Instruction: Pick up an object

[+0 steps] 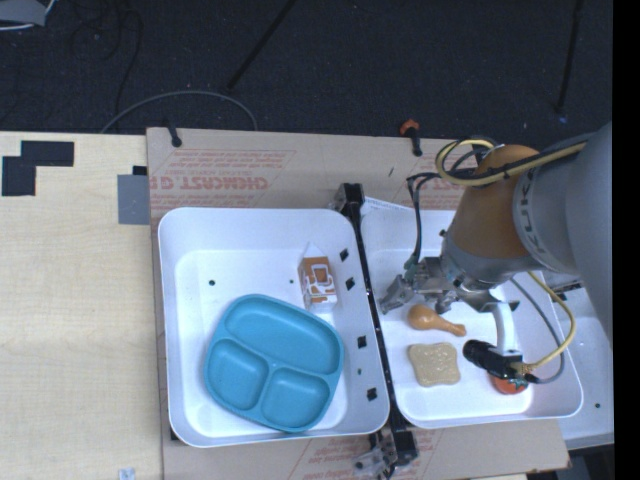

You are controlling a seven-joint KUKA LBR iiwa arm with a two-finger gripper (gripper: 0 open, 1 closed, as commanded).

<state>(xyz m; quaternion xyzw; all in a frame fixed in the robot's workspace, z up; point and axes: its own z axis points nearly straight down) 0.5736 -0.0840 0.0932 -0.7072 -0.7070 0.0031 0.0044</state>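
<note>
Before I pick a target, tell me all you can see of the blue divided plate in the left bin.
The blue divided plate looks like matte light-blue plastic, rounded, with three compartments: one large, two smaller. It lies flat, face up, turned at an angle, on the floor of the left bin, toward its near side. Its compartments hold nothing. A small orange and white carton stands just beyond its far edge; contact unclear.

1. Arm (pixel 560 198) enters from the right edge of the frame, grey link at upper right.
2. Orange band (pixel 490 208) sits right of centre, wrapped by yellow and black cables.
3. Wrist points down and left toward the lower-right part of the frame.
4. Gripper (pixel 425 293) hangs low, right of centre; finger state unreadable.
</note>
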